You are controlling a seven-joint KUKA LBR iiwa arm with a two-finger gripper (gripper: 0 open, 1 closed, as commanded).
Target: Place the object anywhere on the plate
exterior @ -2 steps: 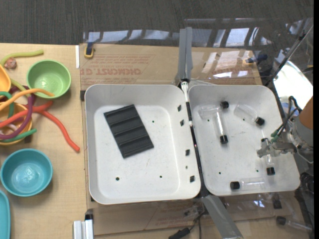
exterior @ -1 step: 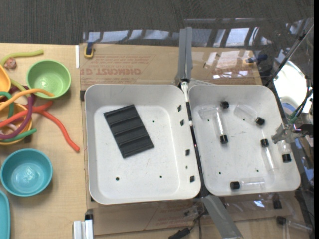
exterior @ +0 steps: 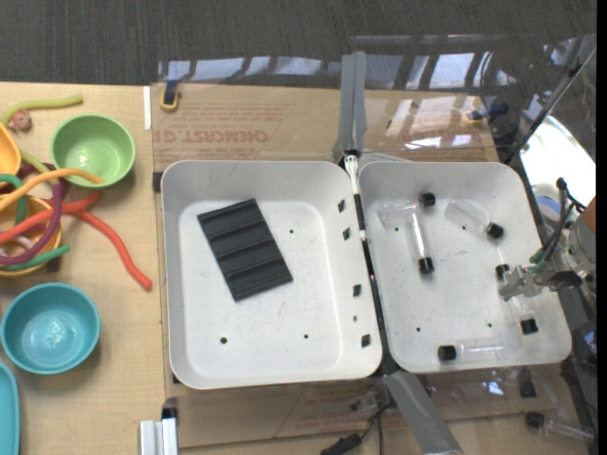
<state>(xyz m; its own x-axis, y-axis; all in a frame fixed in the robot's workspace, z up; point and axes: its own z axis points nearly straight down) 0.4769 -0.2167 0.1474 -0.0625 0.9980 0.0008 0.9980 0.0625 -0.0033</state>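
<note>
The tool [exterior: 520,282] sits at the right bin's [exterior: 398,349] right edge, small and blurred; nothing visible in it. Clear tubes [exterior: 418,238] lie there, faint. A black ridged plate [exterior: 245,248] lies in the left bin [exterior: 190,349].

The robot's small pale-grey metal gripper [exterior: 520,282] with slim jaws joins a blocky silver-white wrist, thin dark cables looping above it and an orange patch beyond.

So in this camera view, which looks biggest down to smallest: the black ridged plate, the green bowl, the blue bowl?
1. Black ridged plate, largest.
2. Blue bowl, slightly wider than the green.
3. Green bowl.
The bowls look close; the blue sits nearer the camera, so their order is unsure.
</note>
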